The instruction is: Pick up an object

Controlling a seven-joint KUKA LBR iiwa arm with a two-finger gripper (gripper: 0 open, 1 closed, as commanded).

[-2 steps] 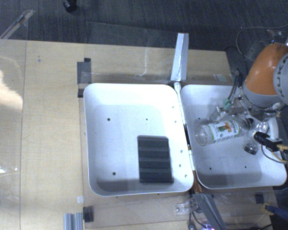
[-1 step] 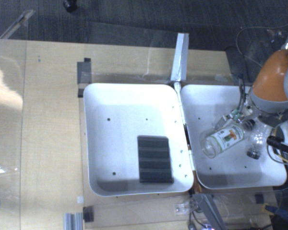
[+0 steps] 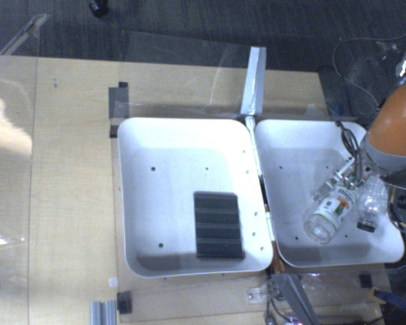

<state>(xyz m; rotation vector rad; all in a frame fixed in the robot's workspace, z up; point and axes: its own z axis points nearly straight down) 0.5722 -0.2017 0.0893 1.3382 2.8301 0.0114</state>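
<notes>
1. The table [image 3: 68,202] is pale wood-grain board, its left part covered by a sheet of clear glare-streaked plastic; beyond its far edge lies dark carpet-like flooring.
2. The left bin [image 3: 142,195] is a shallow white tray with rounded corners and a few small dark holes in its floor.
3. The right bin [image 3: 284,181] is of the same make, touching the left one along a central seam; its right side is partly hidden by the arm.
4. The arm [image 3: 396,124], cut off at the right edge, shows as a smooth orange dome over a grey collar.
5. A black ribbed rectangular block [image 3: 218,225] lies flat in the near part of the left bin.
6. A clear plastic bottle [image 3: 330,212] with a green-and-white label lies tilted in the right bin, its far end just below the claw.
7. The claw [image 3: 348,175] is a tangle of wires and small parts; I cannot tell its opening, nor whether it touches the bottle.
</notes>
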